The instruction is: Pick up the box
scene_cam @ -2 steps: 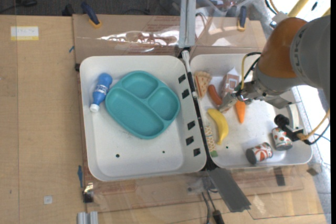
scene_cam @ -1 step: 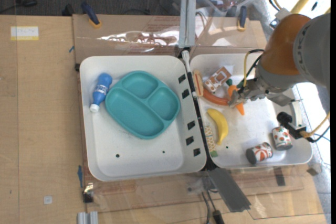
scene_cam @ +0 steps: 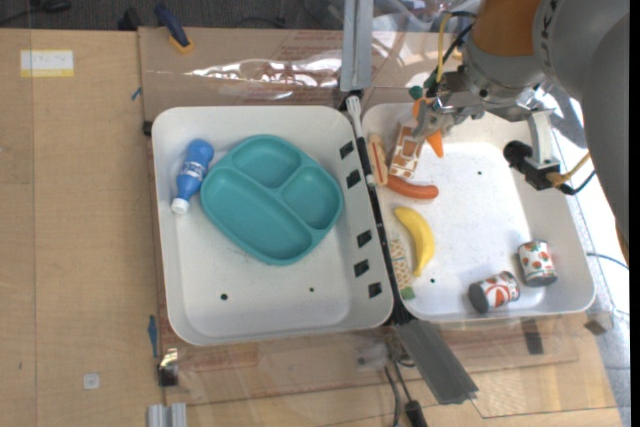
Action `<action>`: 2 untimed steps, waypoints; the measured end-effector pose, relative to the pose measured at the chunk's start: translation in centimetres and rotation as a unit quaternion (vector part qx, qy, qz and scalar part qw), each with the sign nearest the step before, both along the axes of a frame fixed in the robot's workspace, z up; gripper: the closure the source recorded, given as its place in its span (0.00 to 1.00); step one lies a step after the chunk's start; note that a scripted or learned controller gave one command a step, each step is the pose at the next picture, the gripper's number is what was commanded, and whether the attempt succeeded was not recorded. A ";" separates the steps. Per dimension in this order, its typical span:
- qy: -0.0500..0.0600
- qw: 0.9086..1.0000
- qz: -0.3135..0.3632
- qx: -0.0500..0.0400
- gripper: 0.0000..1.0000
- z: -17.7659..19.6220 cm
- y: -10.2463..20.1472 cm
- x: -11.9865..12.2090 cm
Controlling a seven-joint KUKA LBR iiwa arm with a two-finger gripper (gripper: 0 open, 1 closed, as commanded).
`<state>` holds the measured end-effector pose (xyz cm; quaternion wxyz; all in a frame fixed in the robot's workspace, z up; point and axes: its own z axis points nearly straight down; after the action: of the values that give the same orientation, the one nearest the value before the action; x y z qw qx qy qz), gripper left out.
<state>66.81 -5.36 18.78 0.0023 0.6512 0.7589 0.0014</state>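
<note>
The box [scene_cam: 405, 153], small and brown-and-white, stands tilted at the upper left of the right bin [scene_cam: 560, 215], just above a red sausage [scene_cam: 411, 188] and a banana [scene_cam: 417, 236]. The gripper [scene_cam: 428, 118] is right over its top edge, touching or nearly so, but whether the fingers pinch the box cannot be told. An orange carrot [scene_cam: 436, 143] lies just beside it.

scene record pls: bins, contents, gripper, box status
left bin: teal divided plastic plate; blue-and-white bottle beside it
right bin: yellow banana, red hot dog, orange carrot, two small red-and-white cans
box: small brown-and-white carton, tilted, near the right bin's back left corner
gripper: right above the carton; grasp unclear
</note>
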 end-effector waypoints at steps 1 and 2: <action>0.002 1.000 -0.002 0.001 1.00 -0.2 8.3 -0.1; -0.003 0.998 -0.066 -0.006 1.00 -2.3 11.3 -4.1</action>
<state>62.67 5.92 16.49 0.0082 0.6998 0.7143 -0.0012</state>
